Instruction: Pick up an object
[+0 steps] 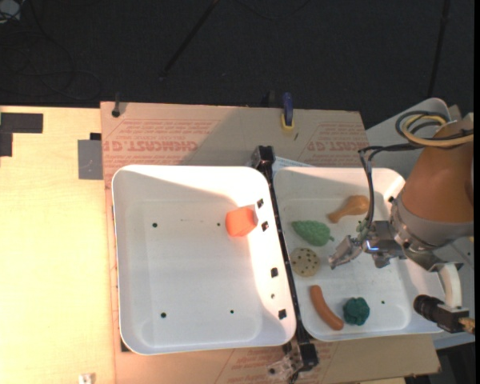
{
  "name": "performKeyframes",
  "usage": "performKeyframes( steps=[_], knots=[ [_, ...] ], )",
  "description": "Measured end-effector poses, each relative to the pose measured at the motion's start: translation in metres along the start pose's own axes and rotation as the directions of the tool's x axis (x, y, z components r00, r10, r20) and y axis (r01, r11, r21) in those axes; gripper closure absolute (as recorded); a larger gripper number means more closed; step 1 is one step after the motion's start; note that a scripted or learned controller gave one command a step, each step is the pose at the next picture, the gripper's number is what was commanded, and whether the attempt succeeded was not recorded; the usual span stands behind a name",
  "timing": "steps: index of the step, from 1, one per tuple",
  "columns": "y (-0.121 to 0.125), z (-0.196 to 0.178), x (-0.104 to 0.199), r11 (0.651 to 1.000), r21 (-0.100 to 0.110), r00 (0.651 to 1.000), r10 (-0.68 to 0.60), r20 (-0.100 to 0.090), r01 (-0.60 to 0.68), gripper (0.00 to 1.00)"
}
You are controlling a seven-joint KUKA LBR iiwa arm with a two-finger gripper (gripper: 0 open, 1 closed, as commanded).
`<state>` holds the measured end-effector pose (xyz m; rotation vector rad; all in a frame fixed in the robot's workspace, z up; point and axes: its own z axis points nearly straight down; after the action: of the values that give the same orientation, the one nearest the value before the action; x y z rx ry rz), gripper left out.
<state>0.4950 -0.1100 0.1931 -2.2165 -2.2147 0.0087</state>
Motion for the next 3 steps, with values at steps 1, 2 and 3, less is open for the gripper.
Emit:
performKeyframes(
  steps=[1,2,3],
  knots=[
    [0.089,0.022,0.004,1.0,-0.005,1.0,-0.004,0.002,0.004,0.0],
    [0.12,0.068,-0.026,1.0,-0.001,1.0,-0.001,0.0,0.001,0.0],
    [0.145,0.109,-0.107,1.0,-0.003,1.0,0.002,0.001,-0.002,0.0]
  ],
)
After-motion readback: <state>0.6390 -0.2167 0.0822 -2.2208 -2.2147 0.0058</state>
